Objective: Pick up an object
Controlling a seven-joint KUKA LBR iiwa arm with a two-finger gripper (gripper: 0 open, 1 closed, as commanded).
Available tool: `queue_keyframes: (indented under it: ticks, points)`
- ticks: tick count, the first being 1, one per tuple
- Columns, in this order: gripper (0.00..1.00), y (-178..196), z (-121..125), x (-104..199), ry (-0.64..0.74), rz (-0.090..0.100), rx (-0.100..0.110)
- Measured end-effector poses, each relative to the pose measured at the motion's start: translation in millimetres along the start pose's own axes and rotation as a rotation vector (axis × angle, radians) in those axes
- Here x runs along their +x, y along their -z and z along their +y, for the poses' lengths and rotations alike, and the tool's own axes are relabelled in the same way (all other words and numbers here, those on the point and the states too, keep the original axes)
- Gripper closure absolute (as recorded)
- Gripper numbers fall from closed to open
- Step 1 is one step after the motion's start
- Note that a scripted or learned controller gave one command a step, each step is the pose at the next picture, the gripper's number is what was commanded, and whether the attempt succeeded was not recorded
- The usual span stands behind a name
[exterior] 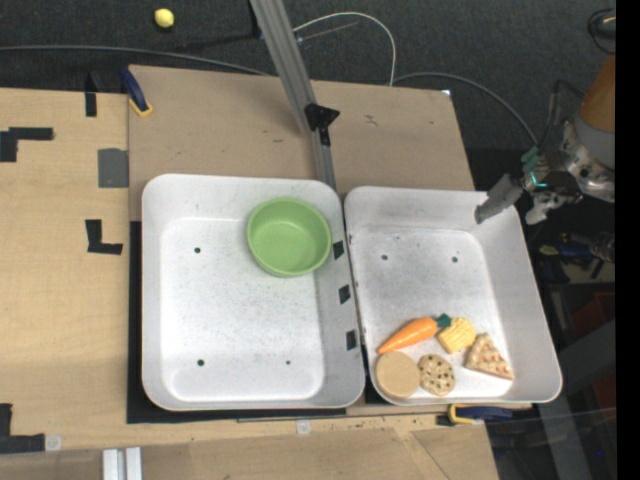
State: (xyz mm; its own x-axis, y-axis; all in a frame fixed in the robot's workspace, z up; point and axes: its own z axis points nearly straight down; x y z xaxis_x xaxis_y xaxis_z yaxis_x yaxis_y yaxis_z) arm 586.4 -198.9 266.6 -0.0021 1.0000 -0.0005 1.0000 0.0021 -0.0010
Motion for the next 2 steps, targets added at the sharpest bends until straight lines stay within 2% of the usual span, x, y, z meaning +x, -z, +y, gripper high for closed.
queue_keyframes:
  ticks: [1, 2]
  points:
    - [0.00, 0, 0, 0, 0.000, 0.000, 0.000]
    - [0.00, -44, -3, 2, -0.001, 0.000, 0.004]
